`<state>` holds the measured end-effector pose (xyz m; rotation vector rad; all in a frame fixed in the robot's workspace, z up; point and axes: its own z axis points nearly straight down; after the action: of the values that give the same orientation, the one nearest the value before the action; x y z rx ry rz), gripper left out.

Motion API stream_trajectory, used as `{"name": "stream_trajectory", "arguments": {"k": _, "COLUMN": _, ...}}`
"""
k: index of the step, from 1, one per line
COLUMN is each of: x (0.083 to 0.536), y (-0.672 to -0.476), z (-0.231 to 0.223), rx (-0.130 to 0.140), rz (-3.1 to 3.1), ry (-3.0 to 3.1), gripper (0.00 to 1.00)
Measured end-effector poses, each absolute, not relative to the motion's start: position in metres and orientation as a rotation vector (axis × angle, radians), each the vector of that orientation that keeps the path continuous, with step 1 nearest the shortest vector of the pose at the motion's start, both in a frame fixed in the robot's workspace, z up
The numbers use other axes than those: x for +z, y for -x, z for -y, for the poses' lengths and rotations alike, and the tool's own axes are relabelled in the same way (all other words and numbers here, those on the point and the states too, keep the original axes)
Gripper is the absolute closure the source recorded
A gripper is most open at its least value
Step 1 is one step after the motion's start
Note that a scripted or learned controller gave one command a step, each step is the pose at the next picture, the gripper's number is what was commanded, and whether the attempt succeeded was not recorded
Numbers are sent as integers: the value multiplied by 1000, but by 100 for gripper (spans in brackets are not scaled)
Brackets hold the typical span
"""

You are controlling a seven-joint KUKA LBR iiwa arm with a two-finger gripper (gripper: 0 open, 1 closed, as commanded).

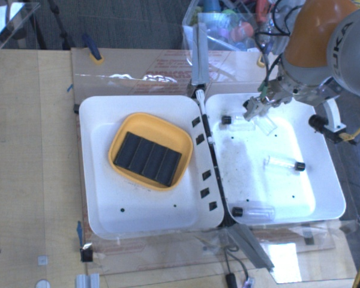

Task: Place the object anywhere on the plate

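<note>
On the wooden bench, two white bins sit side by side.

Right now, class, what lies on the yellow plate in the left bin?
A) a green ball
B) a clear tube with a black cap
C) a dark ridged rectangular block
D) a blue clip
C: a dark ridged block lies flat across the yellow plate, while the clear capped tubes lie in the right bin.
</note>
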<state>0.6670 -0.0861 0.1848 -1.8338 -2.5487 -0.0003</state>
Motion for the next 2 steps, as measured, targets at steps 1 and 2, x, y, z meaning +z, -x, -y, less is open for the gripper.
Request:
{"name": "stream_trajectory", "arguments": {"k": 1, "x": 185, "y": -658, "z": 15, "rx": -1, "rz": 2770, "ry": 1479, "gripper": 100}}
{"name": "stream_trajectory", "arguments": {"k": 2, "x": 185, "y": -615, "z": -12, "rx": -2, "rz": 2924, "ry": 1146, "gripper": 100}}
